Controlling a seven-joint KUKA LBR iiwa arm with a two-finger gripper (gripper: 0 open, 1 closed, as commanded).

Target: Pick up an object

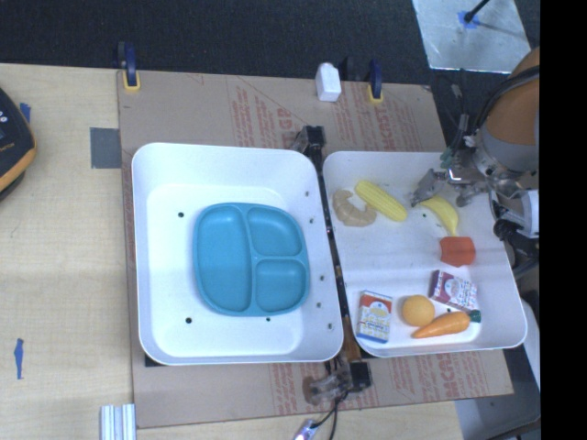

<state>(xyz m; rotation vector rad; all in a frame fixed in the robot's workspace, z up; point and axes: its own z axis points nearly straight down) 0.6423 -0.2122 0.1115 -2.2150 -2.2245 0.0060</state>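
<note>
The camera view shows two shallow white bins on a table lined with brown cardboard (pixel 275 117) printed with reddish lettering too small to read. The left bin (pixel 156 246) holds a smooth blue plastic plate (pixel 249 258) with three compartments. The right bin (pixel 500 333) holds the small toys, placed here relative to the red block (pixel 458 249) near its right wall: a yellow banana (pixel 442 213) just above it, a bumpy corn cob (pixel 381 200) and a pale curved piece (pixel 353 209) to its upper left, a red-and-white packet (pixel 454 291) just below, then an orange ball (pixel 417 310), a carrot (pixel 442 324) and a small printed carton (pixel 374 316) to the lower left; their print is illegible. The gripper (pixel 442 183) hangs above the block, just over the banana's upper end; its metal jaws appear spread, with nothing between them.
</note>
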